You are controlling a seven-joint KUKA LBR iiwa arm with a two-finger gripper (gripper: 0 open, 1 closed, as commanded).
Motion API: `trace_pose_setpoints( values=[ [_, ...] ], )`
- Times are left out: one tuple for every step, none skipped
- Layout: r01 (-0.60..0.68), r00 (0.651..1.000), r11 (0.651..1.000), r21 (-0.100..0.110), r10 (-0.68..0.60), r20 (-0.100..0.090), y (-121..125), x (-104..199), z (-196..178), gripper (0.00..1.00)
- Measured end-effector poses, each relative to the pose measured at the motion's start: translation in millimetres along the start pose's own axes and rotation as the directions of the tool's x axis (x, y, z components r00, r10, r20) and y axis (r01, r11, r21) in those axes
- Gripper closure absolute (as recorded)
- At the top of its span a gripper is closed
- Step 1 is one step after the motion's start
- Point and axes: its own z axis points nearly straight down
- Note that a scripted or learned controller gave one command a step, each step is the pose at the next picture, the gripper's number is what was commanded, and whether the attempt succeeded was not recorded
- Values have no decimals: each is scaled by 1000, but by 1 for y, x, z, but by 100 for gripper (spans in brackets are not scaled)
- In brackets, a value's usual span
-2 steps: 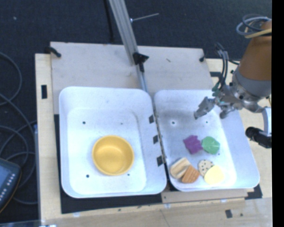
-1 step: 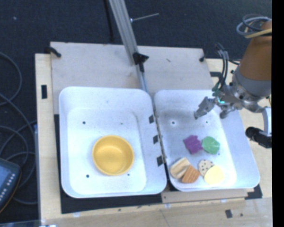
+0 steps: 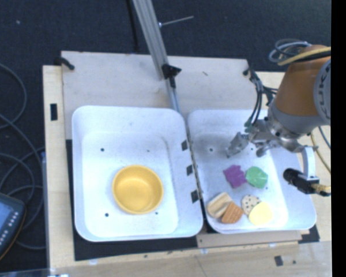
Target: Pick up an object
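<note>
The arm (image 3: 303, 97) has a broad orange band, rounded like a barrel, with a grey casing beside it at the picture's right edge. Below the orange the body turns to a paler grey, metallic ring. A loop of thin grey cable (image 3: 288, 48) rises above the orange section, and darker cables run down along its left side toward the wrist. The tool (image 3: 247, 144) is made of grey metal, with angular, slender parts that catch the light. A white, curved bracket-like piece hangs off the lower right of the wrist, and next to it sits a small black part (image 3: 299, 180) with an orange-yellow tip.
</note>
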Motion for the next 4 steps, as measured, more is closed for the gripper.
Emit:
trace_pose_setpoints(
  values=[
    [1, 1000, 1000, 1, -1, 0, -4, 0, 63, 0],
    [0, 1000, 1000, -4, 0, 2, -4, -2, 98, 0],
    [-7, 1000, 1000, -10, 7, -1, -2, -2, 86, 100],
    [7, 1000, 1000, -12, -7, -2, -5, 6, 29, 100]
  ],
)
